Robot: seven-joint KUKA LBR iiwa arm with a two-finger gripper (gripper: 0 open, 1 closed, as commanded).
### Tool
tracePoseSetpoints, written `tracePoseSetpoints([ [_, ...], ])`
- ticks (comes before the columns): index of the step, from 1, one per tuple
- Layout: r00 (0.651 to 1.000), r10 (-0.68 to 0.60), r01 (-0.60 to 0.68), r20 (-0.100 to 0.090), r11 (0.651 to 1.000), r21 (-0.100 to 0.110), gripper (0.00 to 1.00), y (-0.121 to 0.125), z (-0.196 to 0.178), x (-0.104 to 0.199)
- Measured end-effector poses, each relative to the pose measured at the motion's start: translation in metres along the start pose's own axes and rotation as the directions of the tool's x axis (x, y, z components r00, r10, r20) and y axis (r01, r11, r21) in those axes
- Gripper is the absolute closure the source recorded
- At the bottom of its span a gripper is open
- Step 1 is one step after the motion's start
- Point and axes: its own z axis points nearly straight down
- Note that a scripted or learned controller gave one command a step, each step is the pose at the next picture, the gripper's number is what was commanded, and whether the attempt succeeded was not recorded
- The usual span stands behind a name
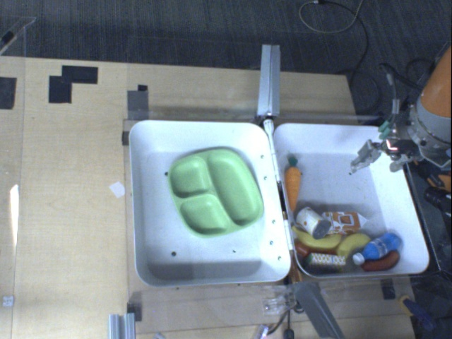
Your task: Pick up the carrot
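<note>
Orange carrot is lying by the right bin's left wall — gripper hovering well apart, fingers spread, gripping nothing.

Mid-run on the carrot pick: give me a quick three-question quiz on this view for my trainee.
1. True or false: the carrot lies in the left bin.
2. The green divided tray sits in: A) the left bin, B) the right bin, C) on the bench.
3. Fill in: the carrot lies along the right bin's ____ wall, away from the gripper.

Key: 1 false; 2 A; 3 left.
</note>
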Motion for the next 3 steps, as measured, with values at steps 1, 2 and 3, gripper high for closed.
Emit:
tracePoseSetpoints([
  [1,0.985,-0.170,0.170,-0.001,0.985,0.000,0.00,-0.002,0.086,0.062],
  [2,0.969,-0.246,0.246,0.000,0.969,-0.003,0.00,0.023,0.150,0.061],
  [3,0.969,-0.247,0.247,0.002,0.969,-0.009,1.00,0.025,0.138,0.062],
])
